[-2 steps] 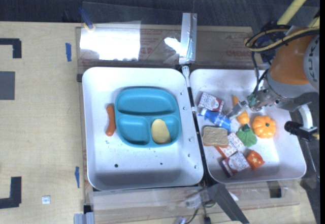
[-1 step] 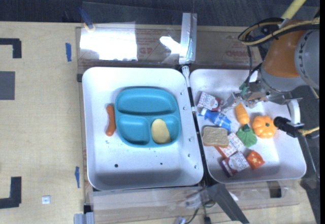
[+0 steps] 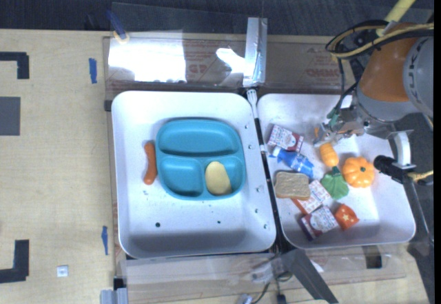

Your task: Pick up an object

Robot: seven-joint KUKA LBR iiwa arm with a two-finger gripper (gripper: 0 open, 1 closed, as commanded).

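Camera view, nearest first: the right bin point(image 3: 396, 230) holds a red packet point(image 3: 346, 216), bread point(image 3: 293, 185), a green piece point(image 3: 336, 185), a pumpkin point(image 3: 359, 171) and a carrot point(image 3: 328, 156). Beside it, the left bin point(image 3: 127, 158) has a blue tray point(image 3: 186, 151). Farther back, the gripper point(image 3: 339, 127) hovers above the carrot, nothing between its tips; their spread I cannot tell. Judged step: approach. Next, descend squarely over the carrot.

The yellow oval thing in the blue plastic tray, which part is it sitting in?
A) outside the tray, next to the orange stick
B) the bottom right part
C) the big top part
B, the yellow oval thing lies in the blue plastic tray's lower right compartment.
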